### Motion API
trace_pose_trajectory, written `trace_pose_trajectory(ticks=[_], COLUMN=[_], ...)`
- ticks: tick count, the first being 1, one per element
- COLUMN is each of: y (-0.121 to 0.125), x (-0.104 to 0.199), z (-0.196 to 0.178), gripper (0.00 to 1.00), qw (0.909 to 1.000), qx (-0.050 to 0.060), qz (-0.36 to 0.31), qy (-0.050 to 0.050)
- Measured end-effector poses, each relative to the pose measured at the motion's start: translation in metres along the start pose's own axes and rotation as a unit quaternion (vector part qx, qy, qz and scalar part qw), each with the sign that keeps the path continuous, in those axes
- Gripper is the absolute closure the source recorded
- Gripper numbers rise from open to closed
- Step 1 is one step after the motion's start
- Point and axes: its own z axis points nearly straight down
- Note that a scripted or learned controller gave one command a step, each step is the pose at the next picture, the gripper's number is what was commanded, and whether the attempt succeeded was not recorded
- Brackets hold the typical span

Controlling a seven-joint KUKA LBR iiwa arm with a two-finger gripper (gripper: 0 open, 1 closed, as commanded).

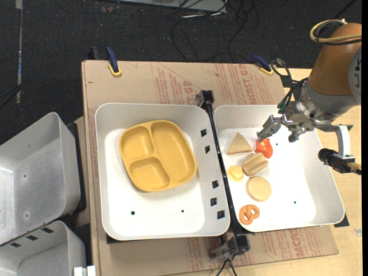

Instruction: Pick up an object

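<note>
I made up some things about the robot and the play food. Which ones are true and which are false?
1. The yellow divided plate lies in the left bin. True.
2. The pretzel sits on the yellow plate. False: it lies in the right bin, near the front edge.
3. The end effector hangs over the right bin, close to the red piece. True.
4. The wedge-shaped piece is in the left bin. False: it is in the right bin, beside the divider.
5. The round tan piece lies between the pretzel and the bread-roll piece. True.
</note>
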Motion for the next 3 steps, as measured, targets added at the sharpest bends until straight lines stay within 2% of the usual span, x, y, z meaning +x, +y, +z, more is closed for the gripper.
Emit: trace_pose_trajectory(ticks=[1, 3], y=[0.003, -0.006], x=[0.0, -0.013], z=[-0.008, 0.104], gripper=[0.0, 0.0], qw=[1.0, 1.0], qx=[-0.007, -0.005], qz=[-0.001, 0.001], qy=[-0.001, -0.001])
